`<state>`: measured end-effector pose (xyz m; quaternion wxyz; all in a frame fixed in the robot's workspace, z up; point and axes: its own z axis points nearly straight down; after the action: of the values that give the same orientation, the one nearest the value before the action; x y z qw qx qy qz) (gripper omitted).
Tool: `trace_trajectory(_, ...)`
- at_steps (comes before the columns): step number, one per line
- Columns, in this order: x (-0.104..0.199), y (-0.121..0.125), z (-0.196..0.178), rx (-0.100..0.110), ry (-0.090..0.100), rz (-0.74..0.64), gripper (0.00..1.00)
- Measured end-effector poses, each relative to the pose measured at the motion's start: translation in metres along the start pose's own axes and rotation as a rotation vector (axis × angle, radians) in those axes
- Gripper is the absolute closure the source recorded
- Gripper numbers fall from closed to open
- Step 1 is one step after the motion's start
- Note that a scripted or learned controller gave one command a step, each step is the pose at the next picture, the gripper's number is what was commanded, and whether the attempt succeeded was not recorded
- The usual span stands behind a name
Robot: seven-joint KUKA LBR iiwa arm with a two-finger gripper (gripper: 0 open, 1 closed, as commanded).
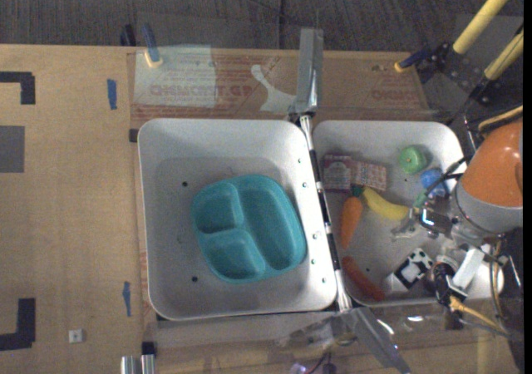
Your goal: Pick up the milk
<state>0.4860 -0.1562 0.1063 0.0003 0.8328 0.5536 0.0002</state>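
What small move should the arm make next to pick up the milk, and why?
Probably carry the gripper across the right bin until it is above the milk carton. The carton lies flat near the bin's upper left corner in the view, while the gripper is towards the bin's right side, with the banana between them.

Right bin (374, 128) is crowded. The milk carton (355, 173) lies flat at its 11 o'clock corner, walls close at the carton's 9 and 12. A carrot (351, 221) crowds its 6 and a banana (386, 204) its 4. There's bare floor at its 3, up to a green round thing (413, 158). The arm (499, 173) overhangs the bin's 3 to 5. In the left bin (166, 141), there's bare floor all round the teal plate (247, 227).
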Motion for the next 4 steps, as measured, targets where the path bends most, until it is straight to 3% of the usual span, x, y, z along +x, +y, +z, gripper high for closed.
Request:
trace_trajectory(1,-0.002,0.0,-0.009,-0.001,-0.001,0.005,1.0)
trace_trajectory(2,-0.002,0.0,-0.009,-0.001,-0.001,0.006,0.0)
trace_trajectory(3,-0.003,0.001,-0.019,-0.003,-0.001,0.009,1.0)
trace_trajectory(4,-0.003,0.001,-0.018,-0.001,-0.001,0.009,0.0)
